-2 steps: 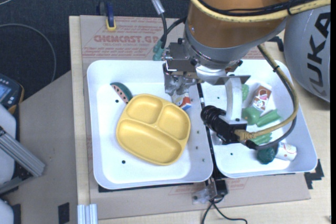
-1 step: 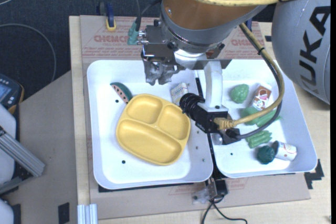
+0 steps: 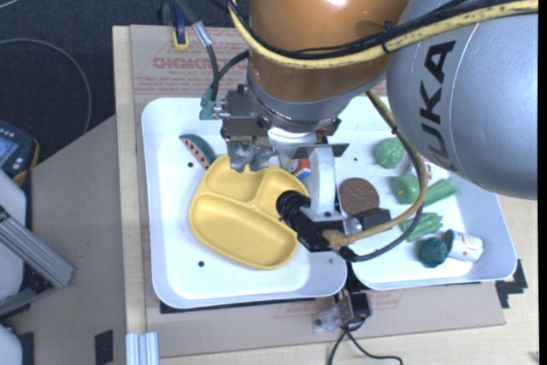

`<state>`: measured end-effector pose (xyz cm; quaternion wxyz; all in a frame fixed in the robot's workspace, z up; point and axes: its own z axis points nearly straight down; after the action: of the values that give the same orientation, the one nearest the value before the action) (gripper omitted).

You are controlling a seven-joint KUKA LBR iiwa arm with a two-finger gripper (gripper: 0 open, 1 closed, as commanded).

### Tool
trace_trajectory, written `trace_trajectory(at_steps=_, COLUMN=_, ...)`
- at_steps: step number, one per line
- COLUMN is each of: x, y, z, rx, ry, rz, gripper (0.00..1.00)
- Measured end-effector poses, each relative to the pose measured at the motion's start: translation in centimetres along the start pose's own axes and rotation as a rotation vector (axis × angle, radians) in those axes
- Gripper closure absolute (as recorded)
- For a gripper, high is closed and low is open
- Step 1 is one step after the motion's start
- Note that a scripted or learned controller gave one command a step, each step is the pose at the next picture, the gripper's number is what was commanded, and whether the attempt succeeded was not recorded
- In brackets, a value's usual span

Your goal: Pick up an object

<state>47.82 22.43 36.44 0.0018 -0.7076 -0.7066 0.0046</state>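
— Yellow divided dish (image 3: 239, 222) lies in the left bin (image 3: 162, 184) (watermelon slice (image 3: 198, 150) beside it).
— And the pincer (image 3: 248, 156)?
— At the dish's upper rim; its opening I cannot tell

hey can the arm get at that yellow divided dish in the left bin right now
Probably yes. The gripper hangs right over the yellow dish's upper rim in the left bin, and nothing lies on top of the dish.
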Motion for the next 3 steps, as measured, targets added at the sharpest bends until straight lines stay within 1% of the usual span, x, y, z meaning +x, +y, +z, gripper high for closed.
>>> trace_trajectory(at_steps=1, x=-0.1, y=11.2, z=8.3, rx=-0.011, ry=0.002, rz=0.003, gripper=1.0)
trace_trajectory(at_steps=2, x=0.1, y=6.1, z=5.0, rx=-0.004, ry=0.004, rz=-0.003, gripper=1.0)
trace_trajectory(at_steps=3, x=-2.6, y=0.5, z=3.2, rx=-0.003, ry=0.003, rz=0.0, gripper=1.0)
